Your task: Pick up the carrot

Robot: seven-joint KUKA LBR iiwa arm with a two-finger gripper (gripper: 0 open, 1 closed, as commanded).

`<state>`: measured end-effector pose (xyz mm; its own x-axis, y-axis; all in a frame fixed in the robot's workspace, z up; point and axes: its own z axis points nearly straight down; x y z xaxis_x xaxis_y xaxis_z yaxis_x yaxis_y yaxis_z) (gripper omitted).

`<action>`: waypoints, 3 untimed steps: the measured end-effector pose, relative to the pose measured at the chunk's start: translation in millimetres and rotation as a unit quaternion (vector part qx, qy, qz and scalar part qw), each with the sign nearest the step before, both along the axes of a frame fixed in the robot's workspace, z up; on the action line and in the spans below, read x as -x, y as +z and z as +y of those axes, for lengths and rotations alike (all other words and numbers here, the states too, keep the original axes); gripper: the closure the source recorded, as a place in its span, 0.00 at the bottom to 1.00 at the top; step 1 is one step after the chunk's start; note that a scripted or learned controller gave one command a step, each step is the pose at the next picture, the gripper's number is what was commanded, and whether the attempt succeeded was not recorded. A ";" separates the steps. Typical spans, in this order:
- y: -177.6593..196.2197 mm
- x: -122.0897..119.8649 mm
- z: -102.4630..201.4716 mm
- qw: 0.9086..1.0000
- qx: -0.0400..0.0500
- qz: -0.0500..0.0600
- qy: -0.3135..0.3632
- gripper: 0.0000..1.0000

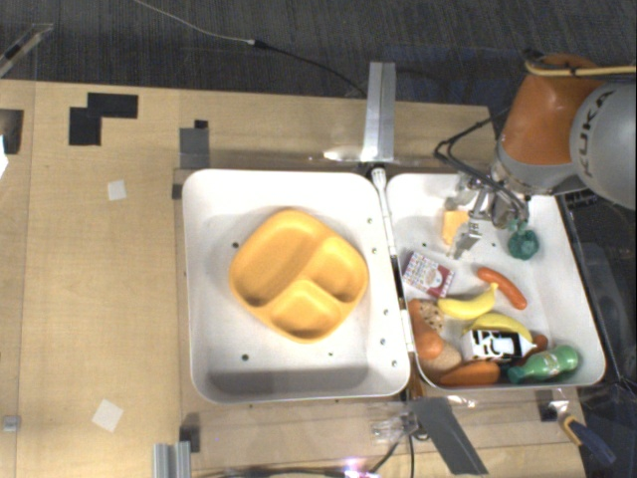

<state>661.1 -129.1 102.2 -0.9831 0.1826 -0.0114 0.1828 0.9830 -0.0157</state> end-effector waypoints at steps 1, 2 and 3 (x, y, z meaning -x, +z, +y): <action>-0.9 7.6 10.3 1.000 -0.002 -0.013 -0.018 0.00; 0.5 -2.4 12.1 1.000 0.002 0.004 -0.002 0.00; 22.9 -13.1 11.1 1.000 0.005 -0.020 -0.001 1.00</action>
